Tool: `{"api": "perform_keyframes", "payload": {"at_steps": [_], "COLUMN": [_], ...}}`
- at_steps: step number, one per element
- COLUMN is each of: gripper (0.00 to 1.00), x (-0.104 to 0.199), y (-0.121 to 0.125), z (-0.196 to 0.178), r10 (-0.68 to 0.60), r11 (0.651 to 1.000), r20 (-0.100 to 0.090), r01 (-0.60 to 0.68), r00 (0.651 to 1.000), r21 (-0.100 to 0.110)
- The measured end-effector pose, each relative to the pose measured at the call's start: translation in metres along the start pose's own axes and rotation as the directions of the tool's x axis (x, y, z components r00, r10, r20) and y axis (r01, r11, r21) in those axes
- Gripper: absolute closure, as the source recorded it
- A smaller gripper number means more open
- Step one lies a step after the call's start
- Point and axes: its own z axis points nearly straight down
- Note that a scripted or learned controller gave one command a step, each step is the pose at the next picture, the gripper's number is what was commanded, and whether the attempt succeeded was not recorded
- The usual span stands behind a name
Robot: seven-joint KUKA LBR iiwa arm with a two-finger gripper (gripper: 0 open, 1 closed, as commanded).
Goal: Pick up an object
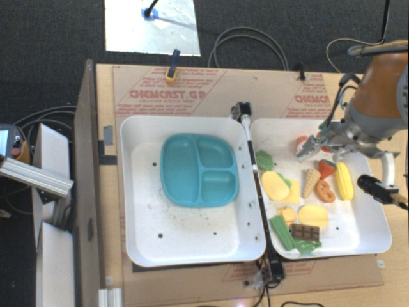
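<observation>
1. The arm's hand (pixel 314 144) sits low over the upper part of the right bin (pixel 377 232), reaching in from the right. Its fingertips are near a red piece (pixel 303 144) by the bin's top edge. I cannot tell how far apart the fingers stand, and nothing shows between them, so I judge that nothing is held.

2. The pickable things all lie in the right bin: a yellow corn cob (pixel 344 180), an ice-cream cone (pixel 310 181), a pretzel (pixel 324 191), a pale yellow slice (pixel 275 186), a round yellow piece (pixel 314 215), a chocolate bar (pixel 305 233) and a green stick (pixel 281 231). The left bin (pixel 144 235) holds a teal divided plate (pixel 198 170).

3. To do this step well, choose one thing with free space on both sides. The red piece by the fingertips looks the nearest candidate.

4. Centre the hand over it before descending, so one finger does not push it aside.

5. The cone, pretzel and corn lie close together; a grasp there risks catching two at once or knocking a neighbour.

6. Close only once the fingers straddle the thing, then lift straight up and check that it comes along.
</observation>
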Motion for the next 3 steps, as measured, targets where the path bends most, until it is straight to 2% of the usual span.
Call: {"api": "perform_keyframes", "payload": {"at_steps": [1,2,3], "gripper": [0.00,1.00,1.00], "x": [-0.046,-0.043,0.044], "y": [-0.003,-0.001,0.043], "z": [0.096,0.081,0.010], "r10": [0.005,0.001,-0.009], "r11": [1.000,1.000,1.000], "r20": [0.000,0.001,-0.001], "r01": [-0.005,-0.001,0.009], "r00": [1.000,1.000,1.000], "r21": [0.003,-0.003,-0.009]}}
